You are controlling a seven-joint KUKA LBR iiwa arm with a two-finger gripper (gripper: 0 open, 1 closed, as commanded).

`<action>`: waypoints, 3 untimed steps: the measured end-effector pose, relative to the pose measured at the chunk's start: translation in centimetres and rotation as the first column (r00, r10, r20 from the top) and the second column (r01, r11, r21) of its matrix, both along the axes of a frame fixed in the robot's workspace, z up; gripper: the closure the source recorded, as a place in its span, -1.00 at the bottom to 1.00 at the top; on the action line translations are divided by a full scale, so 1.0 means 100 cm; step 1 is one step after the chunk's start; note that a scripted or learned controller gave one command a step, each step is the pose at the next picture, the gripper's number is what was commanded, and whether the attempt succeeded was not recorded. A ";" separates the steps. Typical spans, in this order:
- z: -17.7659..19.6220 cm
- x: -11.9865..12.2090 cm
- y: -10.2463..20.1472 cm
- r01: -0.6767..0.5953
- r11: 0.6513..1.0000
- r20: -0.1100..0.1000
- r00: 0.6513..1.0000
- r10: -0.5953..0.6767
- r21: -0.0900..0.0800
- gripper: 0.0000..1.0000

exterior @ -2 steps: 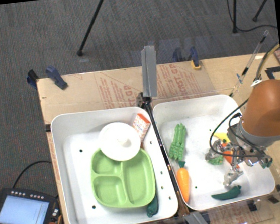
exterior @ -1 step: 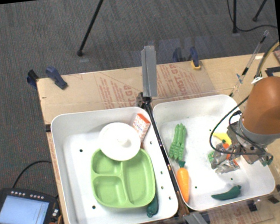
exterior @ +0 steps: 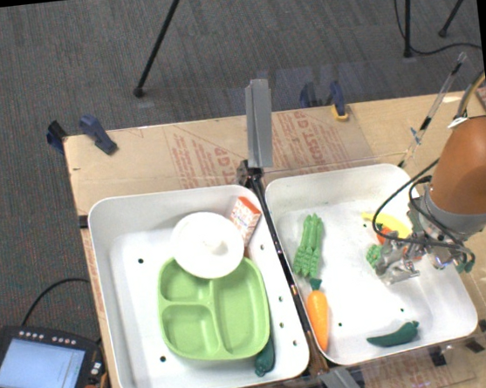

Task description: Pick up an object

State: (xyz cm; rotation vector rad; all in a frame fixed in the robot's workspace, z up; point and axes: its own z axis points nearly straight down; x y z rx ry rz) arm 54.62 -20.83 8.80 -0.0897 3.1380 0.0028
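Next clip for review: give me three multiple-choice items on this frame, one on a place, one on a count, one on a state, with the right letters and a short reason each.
1. Where does the orange plastic carrot lie?
A. left bin
B. right bin
C. on the bench

2. How many sections has the green plastic divided tray?
A. two
B. three
C. five

3. How does the round white plate sit?
A. overlapping the tray's upper edge
B. flat on the bench
C. under the tray

Answers: B, the carrot lies by the right bin's left wall. B, one long section and two smaller ones show. A, the plate covers part of the tray's upper rim.
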 end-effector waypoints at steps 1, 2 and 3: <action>0.000 0.000 0.000 0.000 1.000 0.000 1.000 0.000 0.000 -1.00; 0.001 0.066 -0.002 0.068 0.998 0.002 0.998 -0.068 0.000 -1.00; 0.001 0.086 -0.005 0.072 0.997 0.001 0.997 -0.072 -0.001 -1.00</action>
